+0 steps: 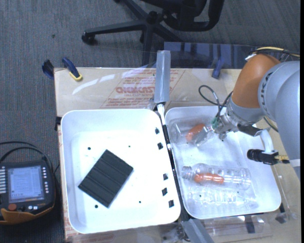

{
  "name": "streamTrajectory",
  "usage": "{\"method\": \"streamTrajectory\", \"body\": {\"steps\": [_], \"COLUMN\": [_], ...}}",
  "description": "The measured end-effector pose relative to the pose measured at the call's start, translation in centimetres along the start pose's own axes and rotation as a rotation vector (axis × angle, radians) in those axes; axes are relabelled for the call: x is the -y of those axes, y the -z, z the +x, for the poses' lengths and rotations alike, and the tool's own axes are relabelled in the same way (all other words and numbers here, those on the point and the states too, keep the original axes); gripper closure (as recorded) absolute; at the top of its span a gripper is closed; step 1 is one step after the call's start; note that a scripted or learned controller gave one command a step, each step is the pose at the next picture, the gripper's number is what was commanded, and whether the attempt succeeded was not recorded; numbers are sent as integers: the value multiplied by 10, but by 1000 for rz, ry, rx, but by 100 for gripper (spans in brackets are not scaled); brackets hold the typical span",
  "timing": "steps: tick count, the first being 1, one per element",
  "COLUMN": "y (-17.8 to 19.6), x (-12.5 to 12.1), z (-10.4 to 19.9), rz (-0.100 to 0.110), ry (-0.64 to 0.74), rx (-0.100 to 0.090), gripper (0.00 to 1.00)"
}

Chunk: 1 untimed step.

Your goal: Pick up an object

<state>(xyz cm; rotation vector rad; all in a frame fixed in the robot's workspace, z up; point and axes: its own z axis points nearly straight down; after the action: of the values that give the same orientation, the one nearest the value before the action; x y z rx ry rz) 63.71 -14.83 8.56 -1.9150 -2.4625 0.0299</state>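
You see the gripper over the right bin; its grip unclear; clear bottle lies lengthwise left-right.

Both bins smooth glossy white plastic. Black pad at 7 o'clock, matt with ribbed surface. Clear bottle at 4 o'clock, shiny see-through plastic with orange inside; second crinkled clear bottle just below it. Bench top matt brown cardboard under glossy film. Arm smooth grey with satin orange band. Floor rough dark carpet.
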Motion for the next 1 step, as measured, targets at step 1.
{"method": "streamTrajectory", "body": {"steps": [1], "y": [4], "x": [-3], "z": [14], "rz": [-4], "ry": [116], "rx": [34], "gripper": [0]}}
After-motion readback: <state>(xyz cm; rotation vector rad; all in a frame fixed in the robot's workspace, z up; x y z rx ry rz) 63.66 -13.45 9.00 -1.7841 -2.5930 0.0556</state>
